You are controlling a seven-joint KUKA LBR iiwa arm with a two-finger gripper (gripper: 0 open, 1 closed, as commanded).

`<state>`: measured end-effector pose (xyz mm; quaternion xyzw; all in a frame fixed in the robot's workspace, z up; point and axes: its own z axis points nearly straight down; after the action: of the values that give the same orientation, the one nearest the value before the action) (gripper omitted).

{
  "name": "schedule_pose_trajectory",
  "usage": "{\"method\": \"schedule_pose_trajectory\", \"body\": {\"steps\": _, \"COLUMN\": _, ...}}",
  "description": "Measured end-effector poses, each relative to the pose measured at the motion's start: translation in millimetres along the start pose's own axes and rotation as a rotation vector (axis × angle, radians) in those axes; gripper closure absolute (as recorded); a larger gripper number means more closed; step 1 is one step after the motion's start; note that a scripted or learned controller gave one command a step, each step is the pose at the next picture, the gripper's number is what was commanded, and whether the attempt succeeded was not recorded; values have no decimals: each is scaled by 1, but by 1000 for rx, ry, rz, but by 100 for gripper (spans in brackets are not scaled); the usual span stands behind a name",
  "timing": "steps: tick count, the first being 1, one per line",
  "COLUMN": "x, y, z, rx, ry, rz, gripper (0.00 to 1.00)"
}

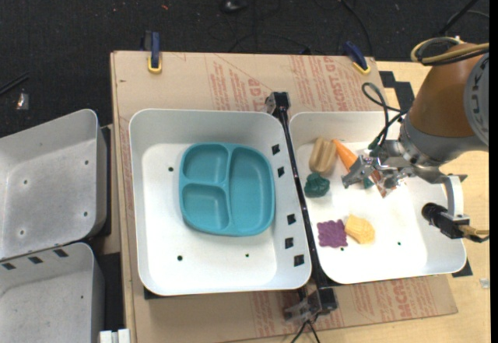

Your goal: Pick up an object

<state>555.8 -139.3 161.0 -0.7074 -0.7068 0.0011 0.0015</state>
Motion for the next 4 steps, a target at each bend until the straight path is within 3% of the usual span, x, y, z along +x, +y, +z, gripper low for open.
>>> {"method": "schedule_pose_trajectory", "body": {"steps": 1, "x": 9, "y": -7, "z": 57, "rx": 3, "ry": 1, "rz": 0, "gripper": 0}}
{"method": "schedule_pose_trajectory", "body": {"steps": 2, "x": 10, "y": -7, "z": 70, "rx": -1, "ry": 0, "rz": 0, "gripper": 0}}
{"method": "schedule_pose_trajectory", "body": {"steps": 3, "x": 10, "y": -6, "z": 59, "rx": -4, "ry": 0, "rz": 1, "gripper": 100}}
{"method": "schedule_pose_trajectory", "body": {"steps": 4, "x": 12, "y": -14, "z": 11, "rx": -8, "ry": -2, "rz": -1, "gripper": 100}}
